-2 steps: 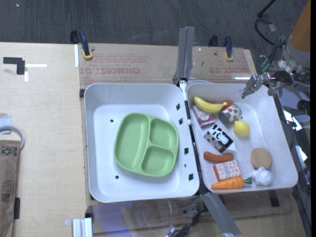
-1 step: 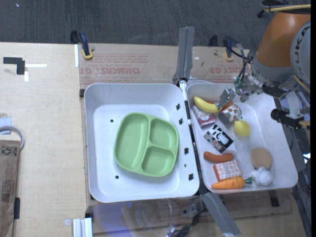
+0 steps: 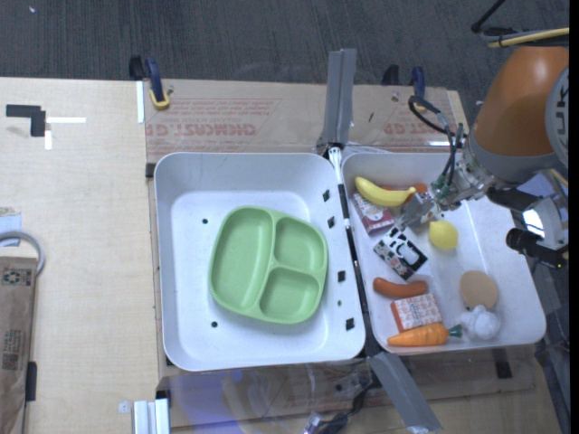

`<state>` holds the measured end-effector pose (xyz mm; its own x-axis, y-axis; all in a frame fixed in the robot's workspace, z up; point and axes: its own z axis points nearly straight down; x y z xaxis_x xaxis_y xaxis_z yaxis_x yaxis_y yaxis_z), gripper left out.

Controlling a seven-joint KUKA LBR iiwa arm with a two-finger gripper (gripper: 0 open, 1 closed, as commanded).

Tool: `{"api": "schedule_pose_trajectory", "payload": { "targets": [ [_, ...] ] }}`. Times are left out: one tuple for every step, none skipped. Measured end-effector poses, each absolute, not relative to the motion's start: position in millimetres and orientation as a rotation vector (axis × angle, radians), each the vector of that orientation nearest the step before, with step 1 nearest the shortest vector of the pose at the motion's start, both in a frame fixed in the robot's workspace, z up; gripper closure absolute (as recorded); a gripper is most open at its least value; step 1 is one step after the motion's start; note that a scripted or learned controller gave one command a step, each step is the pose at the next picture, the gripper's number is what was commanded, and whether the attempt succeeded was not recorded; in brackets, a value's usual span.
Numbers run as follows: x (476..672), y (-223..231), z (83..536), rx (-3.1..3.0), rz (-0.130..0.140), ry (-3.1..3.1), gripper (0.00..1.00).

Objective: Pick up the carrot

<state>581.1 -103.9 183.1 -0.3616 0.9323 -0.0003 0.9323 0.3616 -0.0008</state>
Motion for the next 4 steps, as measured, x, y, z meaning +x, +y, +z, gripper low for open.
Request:
{"api": "schedule_pose_trajectory", "payload": {
  "targets": [
    [506.5, -110, 109, -2.185, 0.004, -2.253, 0.00],
    [478.4, -155, 257, -2.291, 0.003, -2.149, 0.00],
    [476.6, -99, 154, -2.588, 0.006, -1.774, 0.00],
    [488.6, -104, 97, -2.250, -0.010, -2.198, 0.00]
  ]
}}
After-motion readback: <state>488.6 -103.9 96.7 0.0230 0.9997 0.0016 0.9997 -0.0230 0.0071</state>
